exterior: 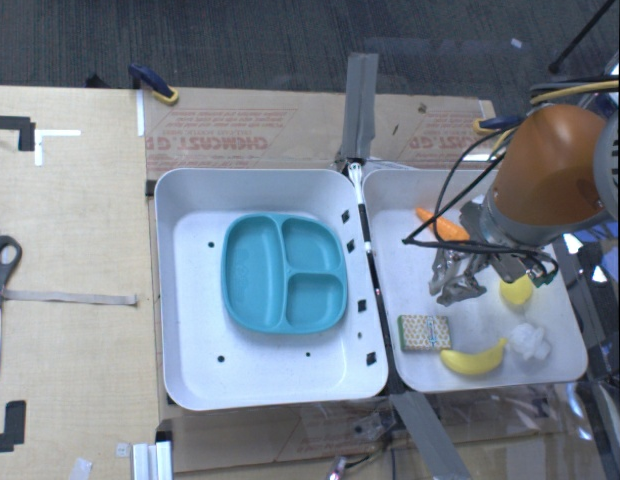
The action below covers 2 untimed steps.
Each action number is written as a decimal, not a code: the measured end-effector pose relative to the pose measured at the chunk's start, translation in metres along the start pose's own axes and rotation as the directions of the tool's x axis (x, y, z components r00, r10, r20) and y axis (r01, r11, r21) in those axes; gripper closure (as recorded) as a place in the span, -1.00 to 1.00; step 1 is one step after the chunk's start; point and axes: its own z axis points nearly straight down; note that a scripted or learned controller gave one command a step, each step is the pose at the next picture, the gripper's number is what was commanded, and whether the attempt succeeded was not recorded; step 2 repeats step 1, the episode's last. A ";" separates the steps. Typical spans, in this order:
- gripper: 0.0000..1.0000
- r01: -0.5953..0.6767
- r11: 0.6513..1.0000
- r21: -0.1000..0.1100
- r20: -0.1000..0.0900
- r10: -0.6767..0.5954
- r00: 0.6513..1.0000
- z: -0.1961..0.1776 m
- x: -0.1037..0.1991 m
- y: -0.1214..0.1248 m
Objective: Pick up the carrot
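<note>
Nearest the camera in the right bin [565, 373] lie a banana [474, 358], a small patterned sponge [424, 333] just left of it, a white crumpled item [530, 341] and a lemon [517, 290]. Above these the gripper [456, 284] hangs with nothing between its fingers; open or closed, cannot tell. Farther back the carrot [441, 226] lies near the rear wall, partly under cables; the left bin [180, 298] holds a teal divided plate [285, 273].
</note>
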 end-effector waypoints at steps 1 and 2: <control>1.00 -0.108 0.994 0.001 0.001 0.108 0.994 -0.119 -0.003 -0.069; 1.00 -0.108 0.994 0.001 0.001 0.108 0.994 -0.119 -0.003 -0.069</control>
